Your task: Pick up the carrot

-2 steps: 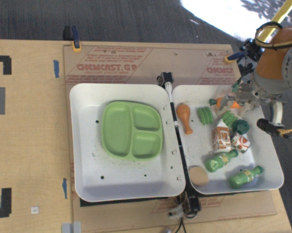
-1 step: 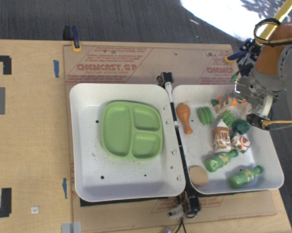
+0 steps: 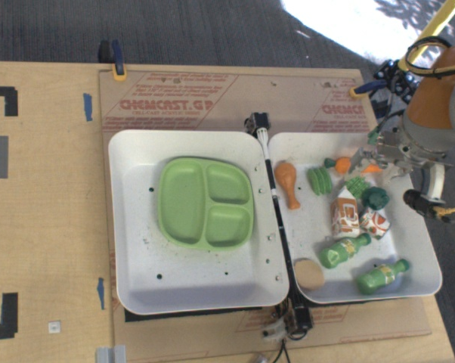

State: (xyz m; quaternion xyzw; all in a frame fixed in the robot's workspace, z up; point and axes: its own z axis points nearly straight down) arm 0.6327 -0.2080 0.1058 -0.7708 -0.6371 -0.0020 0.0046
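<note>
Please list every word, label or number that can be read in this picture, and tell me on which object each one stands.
"CHEMCAST" in red, followed by letters that look like "GP": on the brown board behind the left bin.
Red print of the same style on the board behind the right bin, partly covered: too cut off to read.
Smaller red lines above and below that print: too blurred to read.
Red and white cartons in the right bin: print too small to read.

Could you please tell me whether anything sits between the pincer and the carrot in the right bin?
Nothing visible does. The pincer hovers right at the carrot in the right bin; a green ridged toy lies just beyond it.
</note>
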